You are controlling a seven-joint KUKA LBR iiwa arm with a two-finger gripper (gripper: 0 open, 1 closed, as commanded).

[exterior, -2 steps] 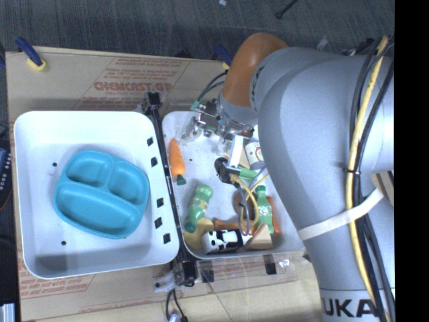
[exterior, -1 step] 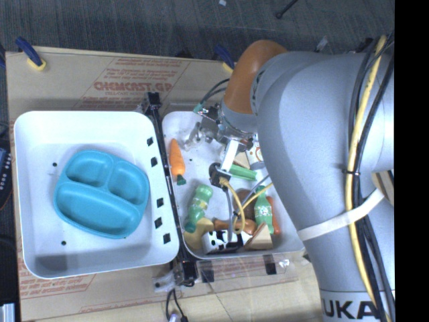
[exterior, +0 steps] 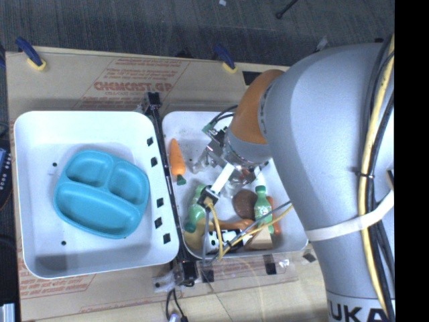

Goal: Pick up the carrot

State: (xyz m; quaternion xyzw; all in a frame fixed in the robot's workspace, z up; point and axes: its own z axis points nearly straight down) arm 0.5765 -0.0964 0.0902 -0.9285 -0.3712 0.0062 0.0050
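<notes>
The carrot (exterior: pixel 176 159) is orange with a small green top at its near end. It lies lengthwise along the left wall of the right bin (exterior: pixel 181 123), apart from the other items. My gripper (exterior: pixel 209 154) hangs over the middle of that bin, a short way right of the carrot, below the orange-banded wrist. Nothing is visibly held, and the arm's bulk hides the bin's right side.
The left bin (exterior: pixel 27 180) holds a blue sectioned plate (exterior: pixel 100 192). Near the front of the right bin sit a green bottle (exterior: pixel 263 205), a brown round item (exterior: pixel 244 204), a green item (exterior: pixel 195 213) and a tan block (exterior: pixel 260 241).
</notes>
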